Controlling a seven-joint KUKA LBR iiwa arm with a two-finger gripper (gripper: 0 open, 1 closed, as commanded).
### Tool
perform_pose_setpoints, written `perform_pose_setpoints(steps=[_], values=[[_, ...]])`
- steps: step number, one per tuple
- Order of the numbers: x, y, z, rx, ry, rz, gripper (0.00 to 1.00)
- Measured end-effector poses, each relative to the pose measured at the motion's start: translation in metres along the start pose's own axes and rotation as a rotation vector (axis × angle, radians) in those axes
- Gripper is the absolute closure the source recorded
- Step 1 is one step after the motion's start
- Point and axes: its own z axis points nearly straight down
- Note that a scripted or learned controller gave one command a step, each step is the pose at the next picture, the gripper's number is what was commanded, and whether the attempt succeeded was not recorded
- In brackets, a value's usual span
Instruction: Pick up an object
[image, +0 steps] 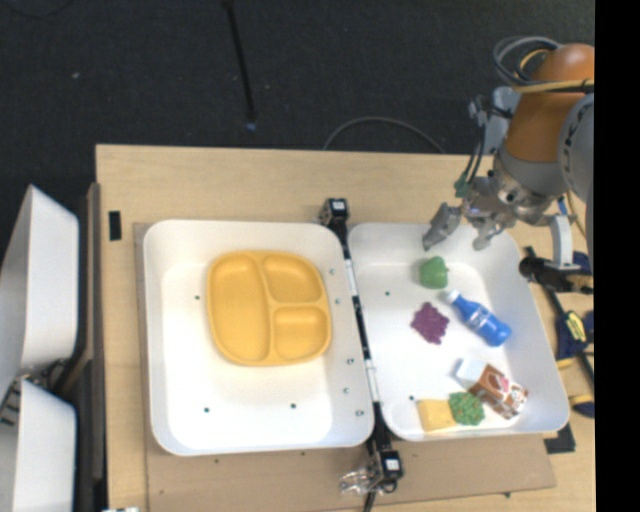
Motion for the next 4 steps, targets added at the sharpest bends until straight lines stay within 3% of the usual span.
perform_pose_setpoints(steps=[1,3,4], values=[[0.0,0.003,-0.01,-0.014,-0.003,-0.003,0.0],[-0.01,0.006,0.102,-0.011,-0.004,-0.001,0.0],[-0.011,0.008,0.086,-0.018,-0.007,-0.002,1.0]])
